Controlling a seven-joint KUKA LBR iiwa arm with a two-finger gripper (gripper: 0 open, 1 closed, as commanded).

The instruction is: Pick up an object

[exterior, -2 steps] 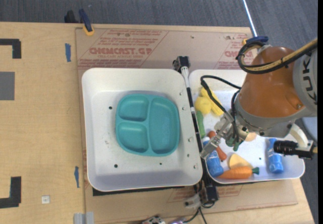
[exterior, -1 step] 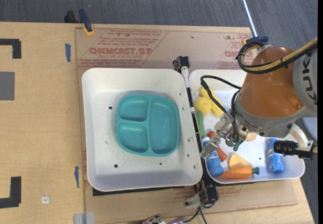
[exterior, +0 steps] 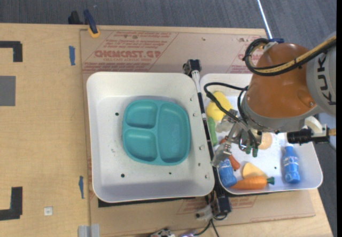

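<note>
several toys crowd right bin; my fingers hang over them, spread wide, holding nothing, ready to drop.

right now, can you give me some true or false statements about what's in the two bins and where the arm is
1. A teal divided plate lies in the left bin. True.
2. The arm's tool hangs over the left bin. False: it is over the right bin.
3. A toy carrot lies near the right bin's front edge. True.
4. The blue bottle lies on the teal plate. False: it lies in the right bin, near its right side.
5. A yellow item lies in the right bin's left part. True.
</note>
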